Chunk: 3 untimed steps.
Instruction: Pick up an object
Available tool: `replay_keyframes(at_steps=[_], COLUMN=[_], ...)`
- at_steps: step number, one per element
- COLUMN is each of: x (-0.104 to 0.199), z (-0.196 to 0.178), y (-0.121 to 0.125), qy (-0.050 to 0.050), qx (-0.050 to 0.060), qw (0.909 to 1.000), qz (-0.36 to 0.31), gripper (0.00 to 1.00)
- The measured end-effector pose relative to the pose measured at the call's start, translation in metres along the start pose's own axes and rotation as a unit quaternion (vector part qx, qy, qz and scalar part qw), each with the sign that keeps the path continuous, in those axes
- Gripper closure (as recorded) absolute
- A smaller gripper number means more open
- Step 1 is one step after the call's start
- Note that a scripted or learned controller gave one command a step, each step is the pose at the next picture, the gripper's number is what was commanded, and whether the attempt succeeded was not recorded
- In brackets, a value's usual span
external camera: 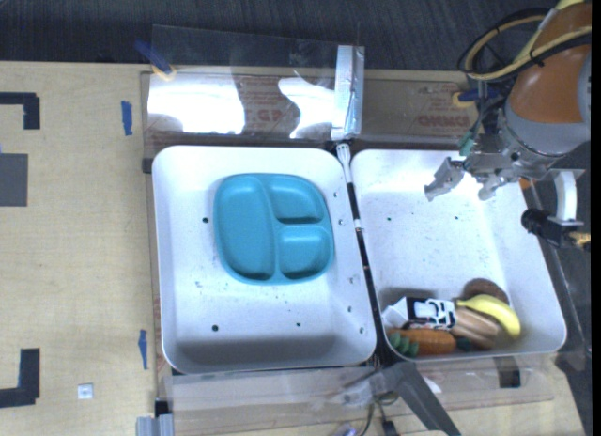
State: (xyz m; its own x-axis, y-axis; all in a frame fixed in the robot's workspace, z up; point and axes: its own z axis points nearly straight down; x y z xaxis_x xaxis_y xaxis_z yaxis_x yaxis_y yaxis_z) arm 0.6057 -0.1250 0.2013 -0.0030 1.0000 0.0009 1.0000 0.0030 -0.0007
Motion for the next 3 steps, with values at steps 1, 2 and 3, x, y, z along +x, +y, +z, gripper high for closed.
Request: replay_keyframes(at_steps=[1,2,3], x=[-0.019,-0.049,-0.050], z=[0.070,0.115,0.102], y=[0.019,0.061,0.063], qy=[0.000,0.001,-0.002], qx=[0.001,0.002,-0.003], qw=[0.9807,0.9857,0.9857], qz=[-0.195,-0.168,-0.169], gripper=[0.00,0.00,1.00])
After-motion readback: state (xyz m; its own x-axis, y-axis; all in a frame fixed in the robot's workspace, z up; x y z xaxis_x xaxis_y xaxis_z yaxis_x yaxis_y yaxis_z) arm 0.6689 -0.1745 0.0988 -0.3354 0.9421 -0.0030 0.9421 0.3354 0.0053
